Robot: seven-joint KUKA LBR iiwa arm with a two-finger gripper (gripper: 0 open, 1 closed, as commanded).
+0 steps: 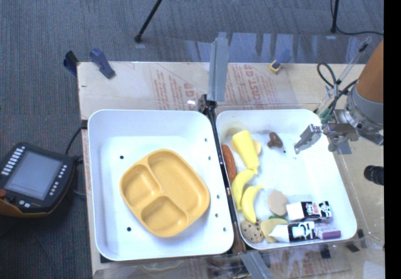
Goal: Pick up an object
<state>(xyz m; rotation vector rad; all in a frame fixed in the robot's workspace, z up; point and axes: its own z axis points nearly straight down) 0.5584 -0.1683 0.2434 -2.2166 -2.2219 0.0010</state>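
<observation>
While the pincer (311, 138) hangs with nothing between its fingers over a bare patch of the right bin (294, 118), whether it is released or clenched cannot be told from above. Its nearest candidates are a small brown piece (274, 140) just to its left and a yellow block (245, 148) beyond that, while bananas (246, 191), a cookie (252, 231) and cartons (307, 220) crowd the near end. Any descent from here risks closing on bare floor, and a reach into that cluster risks nudging neighbours instead of lifting one.

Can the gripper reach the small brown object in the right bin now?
Probably yes. The gripper hangs just right of the small brown object, with bare bin floor between them and nothing stacked on it.
</observation>
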